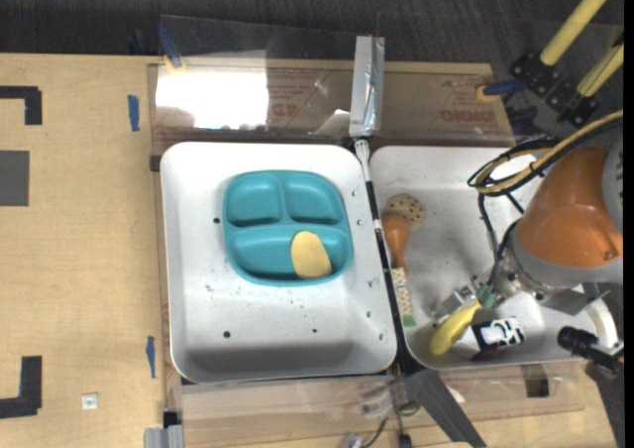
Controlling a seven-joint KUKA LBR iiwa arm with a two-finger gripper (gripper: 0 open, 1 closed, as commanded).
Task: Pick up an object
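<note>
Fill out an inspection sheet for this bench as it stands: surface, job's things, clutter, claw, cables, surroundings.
Surface: two white bins side by side, left bin and right bin, on a wooden bench.
Job's things: teal tray in the left bin with a yellow lump in its near-right compartment; in the right bin a banana, a cookie, an orange piece and a small black-and-white item.
Clutter: nothing seen.
Claw: claw low over the right bin, just above the banana; hold not discernible.
Cables: black and yellow cables looping by the arm.
Surroundings: cardboard and clear panels behind the bins, blue tape marks, dark floor.
</note>
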